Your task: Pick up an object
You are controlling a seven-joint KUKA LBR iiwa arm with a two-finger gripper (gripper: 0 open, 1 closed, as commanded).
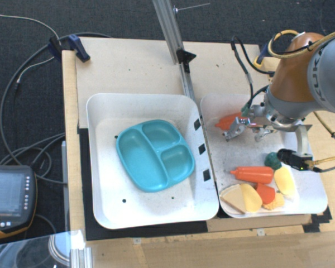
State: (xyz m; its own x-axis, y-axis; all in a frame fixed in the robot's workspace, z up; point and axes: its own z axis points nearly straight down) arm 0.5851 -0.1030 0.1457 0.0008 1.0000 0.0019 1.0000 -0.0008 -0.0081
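Observation:
My gripper [246,130] hangs low over the back part of the right bin [318,201]. An orange-red toy [228,120] lies right at the gripper's left side, partly hidden under it; whether the two touch is unclear. Nearer the front of that bin lie a carrot with a green top [253,174], a yellow piece [285,181], a red piece [266,194], another yellow piece [250,197] and a tan slice [231,199].
The left bin [100,205] holds a teal divided plate [154,154]. A metal pole [168,24] slants up from between the bins at the back. The arm's grey and orange body [301,77] fills the space above the right bin's back corner.

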